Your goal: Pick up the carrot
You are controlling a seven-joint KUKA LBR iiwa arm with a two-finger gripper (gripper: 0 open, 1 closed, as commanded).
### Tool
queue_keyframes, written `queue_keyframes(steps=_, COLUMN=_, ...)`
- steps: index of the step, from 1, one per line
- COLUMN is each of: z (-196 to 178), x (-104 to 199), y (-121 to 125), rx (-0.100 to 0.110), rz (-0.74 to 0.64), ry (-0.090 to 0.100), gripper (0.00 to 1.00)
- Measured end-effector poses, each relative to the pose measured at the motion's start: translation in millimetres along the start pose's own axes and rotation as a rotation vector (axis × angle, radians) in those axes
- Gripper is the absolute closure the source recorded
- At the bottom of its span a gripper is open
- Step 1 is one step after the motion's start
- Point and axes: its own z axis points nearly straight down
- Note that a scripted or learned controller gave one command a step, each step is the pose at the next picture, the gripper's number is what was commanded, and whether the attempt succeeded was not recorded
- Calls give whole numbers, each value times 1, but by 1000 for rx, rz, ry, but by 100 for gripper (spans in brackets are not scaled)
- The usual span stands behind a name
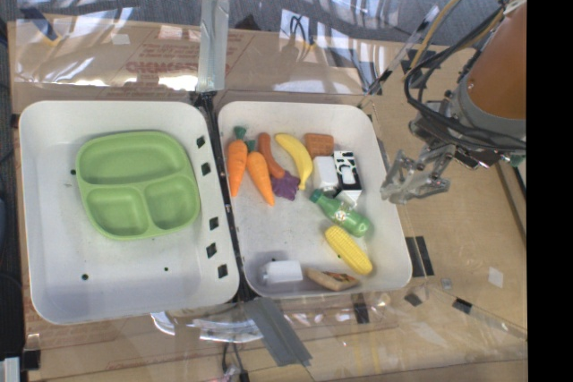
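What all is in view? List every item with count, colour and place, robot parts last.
bins: 2, white, side by side on the bench
plate: 1, green, three sections, left bin
carrots: 2, orange, right bin, left side
sausage: 1, red-brown, beside the carrots
grapes: 1, purple, right bin, middle
banana: 1, yellow, right bin, top middle
bottle: 1, green, right bin, centre
corn: 1, yellow, right bin, lower right
carton: 1, black and white, right bin, right side
gripper: 1, grey, outside the right bin's right rim

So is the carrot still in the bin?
In. The carrot lies in the right bin, beside the banana, untouched.
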Motion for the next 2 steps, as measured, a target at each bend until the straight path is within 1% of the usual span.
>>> queue_keyframes(steps=1, z=-41, x=16, y=24, rx=-1, rz=-414, ry=-2, gripper=100)
queue_keyframes(steps=2, z=-37, x=16, y=26, rx=0, rz=-885, ry=-4, gripper=100)
